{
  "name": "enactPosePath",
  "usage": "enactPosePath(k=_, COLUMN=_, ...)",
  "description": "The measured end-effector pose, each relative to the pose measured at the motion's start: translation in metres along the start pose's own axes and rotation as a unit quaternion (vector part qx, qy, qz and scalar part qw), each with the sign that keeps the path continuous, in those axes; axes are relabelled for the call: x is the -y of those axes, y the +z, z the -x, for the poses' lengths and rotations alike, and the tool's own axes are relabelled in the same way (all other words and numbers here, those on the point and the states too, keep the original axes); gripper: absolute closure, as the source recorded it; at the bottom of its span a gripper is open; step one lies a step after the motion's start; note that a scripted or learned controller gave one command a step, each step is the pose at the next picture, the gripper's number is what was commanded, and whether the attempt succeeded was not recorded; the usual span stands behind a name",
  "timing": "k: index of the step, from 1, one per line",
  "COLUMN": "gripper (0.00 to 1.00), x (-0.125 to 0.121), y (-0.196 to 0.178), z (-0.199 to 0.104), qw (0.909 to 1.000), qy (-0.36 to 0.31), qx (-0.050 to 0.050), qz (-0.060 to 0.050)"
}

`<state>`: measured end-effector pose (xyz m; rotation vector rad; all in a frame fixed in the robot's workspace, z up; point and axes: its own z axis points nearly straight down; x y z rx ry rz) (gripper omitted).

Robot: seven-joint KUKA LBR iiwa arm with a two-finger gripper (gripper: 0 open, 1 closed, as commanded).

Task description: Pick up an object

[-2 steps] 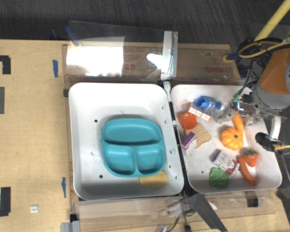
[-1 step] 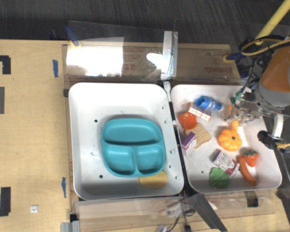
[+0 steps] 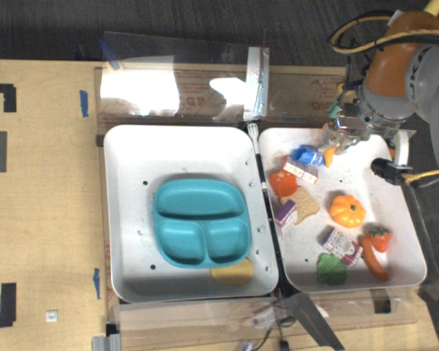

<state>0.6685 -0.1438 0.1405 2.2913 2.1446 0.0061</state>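
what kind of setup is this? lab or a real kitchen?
Most likely a robot lab pick-and-place bench, not a kitchen: two white bins, toy food like a small pumpkin beside a teal divided tray, blue tape marks on the board, and an arm with exposed cables.

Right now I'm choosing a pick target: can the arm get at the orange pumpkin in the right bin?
Probably yes. The pumpkin sits uncovered in the right bin with bare floor around it, apart from the cracker. The tool hangs over the same bin's far end.

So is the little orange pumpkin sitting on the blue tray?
No, the orange pumpkin lies in the right bin among other toys, while the blue tray sits in the left bin.
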Motion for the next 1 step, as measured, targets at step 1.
enactPosePath(k=1, gripper=1.0, x=0.0038, y=-0.0476, z=-0.0681, qw=1.0, qy=-0.007, qx=0.0, qz=0.001)
